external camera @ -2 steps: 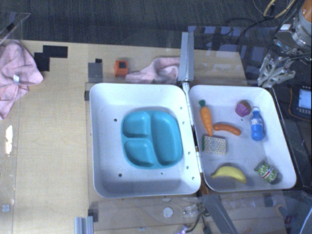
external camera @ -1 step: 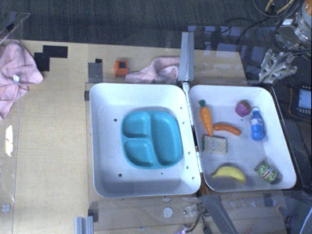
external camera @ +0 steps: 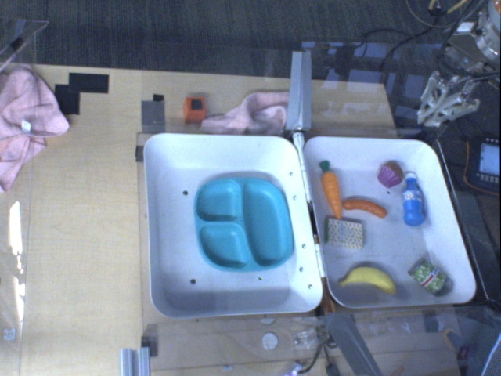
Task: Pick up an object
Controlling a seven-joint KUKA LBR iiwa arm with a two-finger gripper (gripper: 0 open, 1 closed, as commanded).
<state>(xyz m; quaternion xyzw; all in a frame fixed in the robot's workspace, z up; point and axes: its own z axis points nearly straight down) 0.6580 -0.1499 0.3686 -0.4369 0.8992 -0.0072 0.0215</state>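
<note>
A: Two shallow white bins side by side on the bench. In the left white bin (external camera: 168, 210), a turquoise plastic divided plate (external camera: 243, 222), lying flat at the centre.

B: And in the right white bin (external camera: 454, 233)?

A: Far left, an orange toy carrot with a green top (external camera: 331, 189). Just right of it, an orange sausage-shaped toy (external camera: 364, 207). Below that, a speckled square sponge (external camera: 345, 233). Near edge, a yellow toy banana (external camera: 369, 279), and to its right a small green packet (external camera: 428, 276). Far right, a purple rounded toy (external camera: 390, 174), with a blue bottle with a white cap (external camera: 412, 201) just beside it.

B: Gripper?

A: Two-finger silver gripper (external camera: 446, 100) up beyond the far right corner, outside the bin, well apart from every object. Fingers spread apart, nothing between them.

B: Elsewhere?

A: Pink crumpled cloth (external camera: 250, 114) behind the left bin, small orange block (external camera: 194, 108) left of it, another pink cloth (external camera: 27, 120) at the far left edge.
</note>
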